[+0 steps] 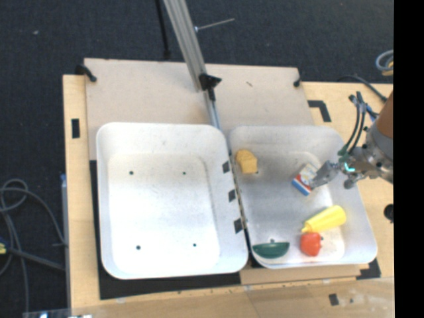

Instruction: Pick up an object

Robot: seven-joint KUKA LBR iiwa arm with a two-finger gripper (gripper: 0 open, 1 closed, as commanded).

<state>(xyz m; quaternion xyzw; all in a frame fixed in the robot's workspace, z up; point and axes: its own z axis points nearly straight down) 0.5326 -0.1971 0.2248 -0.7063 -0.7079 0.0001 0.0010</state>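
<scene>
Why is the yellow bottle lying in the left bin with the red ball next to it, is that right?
Not quite. The camera view shows the yellow bottle lying in the right bin, not the left one. The red ball is indeed next to it.

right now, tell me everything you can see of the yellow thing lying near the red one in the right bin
The yellow object is an elongated, smooth, bright yellow piece, plastic by its look, lying on its side on the floor of the right bin, slanted so its wider end points up and right. Its lower left end sits right next to the red object, possibly touching it. The gripper is above it in the view, apart from it, beside a small white, red and blue item.
</scene>
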